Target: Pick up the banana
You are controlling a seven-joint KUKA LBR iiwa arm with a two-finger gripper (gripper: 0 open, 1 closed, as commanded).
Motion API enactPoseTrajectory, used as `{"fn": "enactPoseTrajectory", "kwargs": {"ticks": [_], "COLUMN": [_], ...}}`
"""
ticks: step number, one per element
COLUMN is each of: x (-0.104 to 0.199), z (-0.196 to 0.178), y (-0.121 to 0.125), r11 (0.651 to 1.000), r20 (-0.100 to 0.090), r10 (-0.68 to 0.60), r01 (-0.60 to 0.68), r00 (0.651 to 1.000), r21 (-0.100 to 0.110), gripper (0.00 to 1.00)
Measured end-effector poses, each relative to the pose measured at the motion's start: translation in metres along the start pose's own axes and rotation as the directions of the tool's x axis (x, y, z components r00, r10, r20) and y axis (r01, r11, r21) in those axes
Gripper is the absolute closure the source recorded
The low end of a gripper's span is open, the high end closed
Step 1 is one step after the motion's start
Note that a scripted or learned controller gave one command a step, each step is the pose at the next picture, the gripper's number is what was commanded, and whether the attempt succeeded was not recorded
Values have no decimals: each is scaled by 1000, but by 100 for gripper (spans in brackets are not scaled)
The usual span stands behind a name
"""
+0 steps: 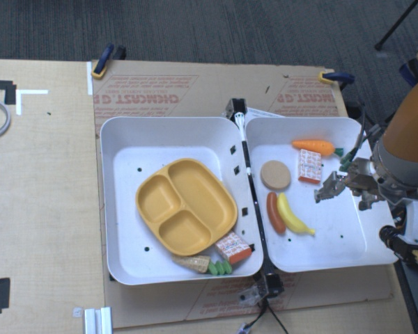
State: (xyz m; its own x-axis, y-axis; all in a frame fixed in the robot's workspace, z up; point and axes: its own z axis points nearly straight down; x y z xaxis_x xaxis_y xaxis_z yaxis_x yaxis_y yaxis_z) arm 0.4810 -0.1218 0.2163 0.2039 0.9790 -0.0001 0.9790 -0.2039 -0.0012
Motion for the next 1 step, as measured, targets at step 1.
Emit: {"fn": "enactPoseTrajectory", "kwargs": {"ticks": [1], "x": [22], "z": [125], "y": [3], "r11": [987], "r20": [0], "r10": [-158], "r01": [158], "r00": [987], "r21": [0], "gripper": [0]}}
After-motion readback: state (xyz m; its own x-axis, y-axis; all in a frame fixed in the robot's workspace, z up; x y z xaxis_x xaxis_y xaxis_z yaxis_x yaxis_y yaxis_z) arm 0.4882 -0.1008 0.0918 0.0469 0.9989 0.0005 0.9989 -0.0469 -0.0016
